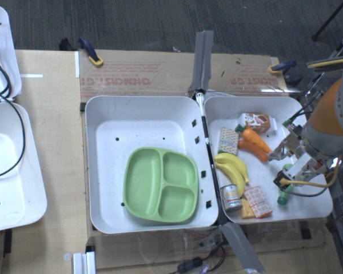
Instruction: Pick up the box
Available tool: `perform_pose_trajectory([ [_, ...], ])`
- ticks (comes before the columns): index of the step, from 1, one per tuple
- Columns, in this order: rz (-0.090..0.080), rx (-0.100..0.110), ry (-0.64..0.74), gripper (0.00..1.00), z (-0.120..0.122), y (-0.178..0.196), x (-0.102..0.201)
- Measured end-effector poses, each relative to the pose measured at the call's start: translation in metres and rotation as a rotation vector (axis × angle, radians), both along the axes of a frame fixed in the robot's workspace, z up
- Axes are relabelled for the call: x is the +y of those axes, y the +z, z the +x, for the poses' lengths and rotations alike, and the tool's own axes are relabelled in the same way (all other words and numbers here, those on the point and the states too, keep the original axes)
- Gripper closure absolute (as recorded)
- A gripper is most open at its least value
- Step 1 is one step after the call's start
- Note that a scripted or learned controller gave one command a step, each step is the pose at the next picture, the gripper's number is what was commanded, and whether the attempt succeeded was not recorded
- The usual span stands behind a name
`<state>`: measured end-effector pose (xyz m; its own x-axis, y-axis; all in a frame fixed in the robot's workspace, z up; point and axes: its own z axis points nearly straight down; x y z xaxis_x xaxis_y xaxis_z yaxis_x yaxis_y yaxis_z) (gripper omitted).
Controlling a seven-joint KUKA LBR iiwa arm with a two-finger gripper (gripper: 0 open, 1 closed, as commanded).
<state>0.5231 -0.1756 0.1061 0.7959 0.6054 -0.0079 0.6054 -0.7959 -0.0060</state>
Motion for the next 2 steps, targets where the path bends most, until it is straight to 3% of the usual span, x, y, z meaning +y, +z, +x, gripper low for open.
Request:
perform_pose_trajectory([
  [1, 0.004, 0.032, -0.115, 0.00, 0.118, -0.019, 0.021],
  [2, 0.001, -0.007, -0.051, 0.00, 0.027, 0.051, -0.047],
])
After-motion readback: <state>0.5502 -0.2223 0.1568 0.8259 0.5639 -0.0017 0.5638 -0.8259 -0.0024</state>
